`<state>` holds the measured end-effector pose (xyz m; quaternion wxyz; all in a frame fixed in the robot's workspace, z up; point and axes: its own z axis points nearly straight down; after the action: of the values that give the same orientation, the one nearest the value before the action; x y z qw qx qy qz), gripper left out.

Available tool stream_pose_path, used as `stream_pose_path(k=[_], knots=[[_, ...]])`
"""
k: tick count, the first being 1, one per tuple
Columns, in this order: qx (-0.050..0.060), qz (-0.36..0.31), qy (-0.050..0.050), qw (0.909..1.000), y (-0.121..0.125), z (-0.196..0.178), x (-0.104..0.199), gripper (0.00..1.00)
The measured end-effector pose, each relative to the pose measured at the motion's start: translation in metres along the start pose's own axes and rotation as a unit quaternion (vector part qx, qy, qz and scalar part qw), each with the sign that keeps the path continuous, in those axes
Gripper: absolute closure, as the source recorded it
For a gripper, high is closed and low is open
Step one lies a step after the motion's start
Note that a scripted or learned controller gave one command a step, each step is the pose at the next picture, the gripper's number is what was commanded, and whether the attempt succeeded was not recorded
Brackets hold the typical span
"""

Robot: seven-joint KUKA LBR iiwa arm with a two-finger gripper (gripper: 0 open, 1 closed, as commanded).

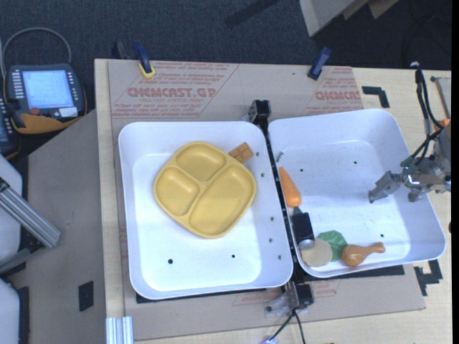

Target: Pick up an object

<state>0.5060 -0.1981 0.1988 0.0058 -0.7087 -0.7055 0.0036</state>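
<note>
The right bin (337, 131) holds an orange carrot (289, 187) against its left wall. Below the carrot lie a black block (302, 228), a beige round piece (315, 253), a green leafy piece (333, 240) and a brown drumstick (362, 251), all along the near edge. My gripper (396, 190) hovers at the bin's right side. It is open with nothing between its fingers, well to the right of the carrot and above the drumstick.
The left bin (143, 249) carries a yellow divided plate (206, 188) with a small brown block (241, 152) at its upper right rim. A pendant screen (46, 92) sits off the bench at the far left. Cables hang at the right edge.
</note>
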Motion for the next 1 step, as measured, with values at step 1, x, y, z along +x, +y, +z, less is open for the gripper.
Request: stream_pose_path(k=[1], knots=[[-0.007, -0.002, -0.002, 1.0, 0.0033, -0.0069, 0.0006, 0.0]])
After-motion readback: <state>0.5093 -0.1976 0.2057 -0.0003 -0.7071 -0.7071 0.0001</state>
